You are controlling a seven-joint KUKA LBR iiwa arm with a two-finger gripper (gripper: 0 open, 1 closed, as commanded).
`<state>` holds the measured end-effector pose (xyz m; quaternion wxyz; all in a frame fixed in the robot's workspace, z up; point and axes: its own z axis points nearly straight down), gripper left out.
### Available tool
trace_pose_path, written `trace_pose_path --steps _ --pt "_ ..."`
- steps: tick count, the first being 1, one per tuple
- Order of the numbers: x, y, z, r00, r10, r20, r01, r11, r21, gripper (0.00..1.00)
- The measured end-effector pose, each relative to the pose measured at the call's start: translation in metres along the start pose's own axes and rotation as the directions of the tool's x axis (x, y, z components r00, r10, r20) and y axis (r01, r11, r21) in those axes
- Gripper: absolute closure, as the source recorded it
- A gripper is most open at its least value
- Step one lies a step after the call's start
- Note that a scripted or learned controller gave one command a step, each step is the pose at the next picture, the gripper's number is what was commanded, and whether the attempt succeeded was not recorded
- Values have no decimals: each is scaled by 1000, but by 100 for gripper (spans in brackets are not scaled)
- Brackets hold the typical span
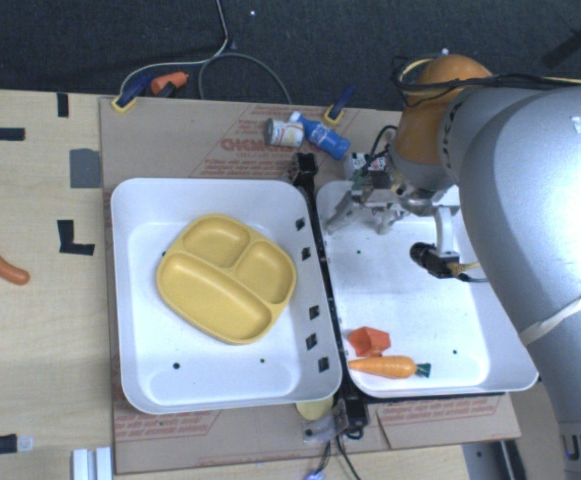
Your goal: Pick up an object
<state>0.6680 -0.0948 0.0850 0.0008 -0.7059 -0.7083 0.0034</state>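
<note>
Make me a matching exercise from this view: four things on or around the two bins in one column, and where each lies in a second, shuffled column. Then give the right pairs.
Things:
1. yellow divided plate
2. toy carrot
3. sausage-shaped toy
4. blue and white bottle

Places:
A. on the cardboard beyond the bins' far edge
B. in the left bin
C. on the bare bench top, left of both bins
D. in the right bin, near its front edge

Pairs: 1-B, 2-D, 3-C, 4-A
</note>
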Motion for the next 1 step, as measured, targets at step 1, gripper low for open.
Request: trace_pose_path --steps 1 --pt "-9 -24 -2 1000 4 -2 -4 1000 -5 0"
